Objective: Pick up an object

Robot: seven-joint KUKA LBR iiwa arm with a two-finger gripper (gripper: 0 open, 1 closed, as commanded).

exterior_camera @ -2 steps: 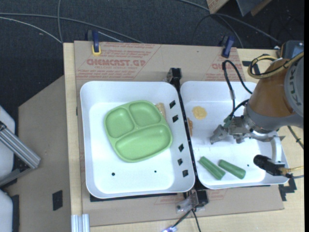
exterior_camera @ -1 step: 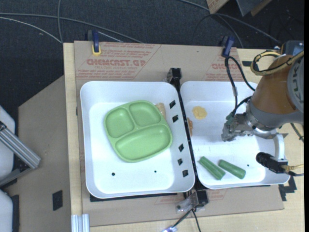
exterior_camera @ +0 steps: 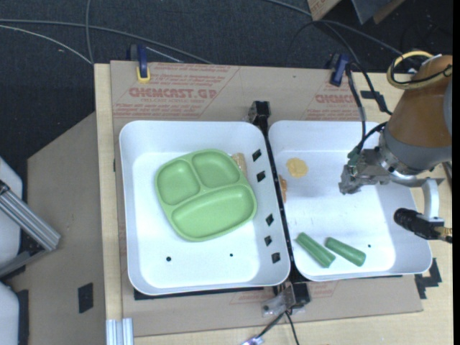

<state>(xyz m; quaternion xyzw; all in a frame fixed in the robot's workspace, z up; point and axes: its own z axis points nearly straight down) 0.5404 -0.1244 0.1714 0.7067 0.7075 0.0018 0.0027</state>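
While the arm is reaching in from 3 o'clock, the hand is hovering over the right bin; its grip state cannot be determined. Two green cylinders are lying at that bin's 6 o'clock, and a yellow piece is lying at its 10 o'clock. A green divided plate is occupying the left bin.

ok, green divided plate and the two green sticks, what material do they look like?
Green divided plate: probably moulded plastic, matte to satin; uniform colour, rounded compartment ridges, soft sheen. Two green sticks: likely plastic or foam toy pieces; even darker green, blunt ends, dull finish. Too small to tell which.
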